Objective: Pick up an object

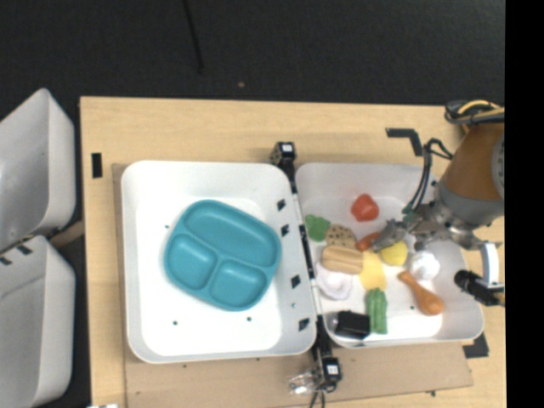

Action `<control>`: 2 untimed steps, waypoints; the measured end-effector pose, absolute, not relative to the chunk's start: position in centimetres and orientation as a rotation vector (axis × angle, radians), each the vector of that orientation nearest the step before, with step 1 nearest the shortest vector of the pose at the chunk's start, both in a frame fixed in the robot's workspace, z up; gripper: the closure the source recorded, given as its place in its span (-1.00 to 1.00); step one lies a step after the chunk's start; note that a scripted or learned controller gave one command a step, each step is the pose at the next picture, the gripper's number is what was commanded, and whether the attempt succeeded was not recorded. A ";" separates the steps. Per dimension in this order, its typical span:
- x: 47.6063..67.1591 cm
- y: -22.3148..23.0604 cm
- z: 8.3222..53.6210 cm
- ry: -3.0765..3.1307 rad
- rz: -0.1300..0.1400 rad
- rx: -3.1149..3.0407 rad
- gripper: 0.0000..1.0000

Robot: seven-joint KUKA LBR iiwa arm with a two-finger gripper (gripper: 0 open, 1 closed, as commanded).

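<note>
My arm: grey with an orange band, reaching in from the right over the right bin
My claw: low over the middle of the right bin, above the crowded toys; whether it is spread or pinched I cannot tell, and I see nothing between its tips
Right bin: white, shallow, holding every loose toy
Yellow piece: just beside my claw tip, touching a larger yellow block
Red tomato: up and left of my claw, apart from the rest
Orange drumstick: lying toward the bin's right front
Green vegetable: at the front, beside a black block
Bread loaf: left of the yellow block, below a green lump
Left bin: holds a teal divided plate, flat, near its middle
</note>
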State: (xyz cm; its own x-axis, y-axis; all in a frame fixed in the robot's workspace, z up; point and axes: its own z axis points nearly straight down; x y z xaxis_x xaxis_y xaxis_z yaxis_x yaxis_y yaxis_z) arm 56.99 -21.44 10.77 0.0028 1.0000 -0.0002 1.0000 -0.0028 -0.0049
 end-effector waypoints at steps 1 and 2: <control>57.0 -21.5 10.0 -2.218 0.003 -2.227 -1.00; 57.1 -21.7 11.1 -2.215 0.001 -2.232 1.00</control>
